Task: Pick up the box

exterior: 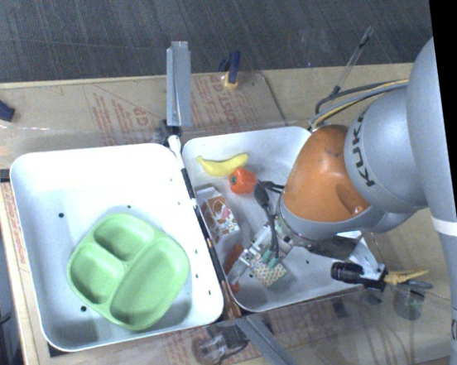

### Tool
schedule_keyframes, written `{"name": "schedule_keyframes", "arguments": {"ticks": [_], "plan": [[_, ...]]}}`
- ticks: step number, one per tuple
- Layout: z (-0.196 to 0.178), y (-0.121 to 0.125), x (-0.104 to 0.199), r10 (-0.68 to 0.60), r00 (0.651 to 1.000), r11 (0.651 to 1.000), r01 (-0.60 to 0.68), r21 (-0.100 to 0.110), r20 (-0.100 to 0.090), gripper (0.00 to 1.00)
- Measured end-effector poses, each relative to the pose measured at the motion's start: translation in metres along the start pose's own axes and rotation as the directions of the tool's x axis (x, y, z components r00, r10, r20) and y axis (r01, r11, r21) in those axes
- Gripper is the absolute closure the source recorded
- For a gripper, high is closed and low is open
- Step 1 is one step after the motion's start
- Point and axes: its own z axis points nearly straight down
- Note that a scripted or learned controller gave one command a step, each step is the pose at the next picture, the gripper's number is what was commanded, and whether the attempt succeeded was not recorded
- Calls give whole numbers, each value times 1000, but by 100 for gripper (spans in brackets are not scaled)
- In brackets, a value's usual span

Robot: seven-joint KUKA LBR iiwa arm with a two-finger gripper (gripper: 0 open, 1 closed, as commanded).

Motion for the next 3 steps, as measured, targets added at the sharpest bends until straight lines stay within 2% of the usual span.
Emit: {"name": "schedule_keyframes", "arguments": {"ticks": [1, 2, 3], "plan": [[-11, 1, 0, -5, 1000, 1000, 5, -1, -1, 100], [9, 40, -6, 398, 917, 917, -398, 10, -2, 100], [4, 34, -18, 413, 911, 911, -413, 0, 20, 0]]}}
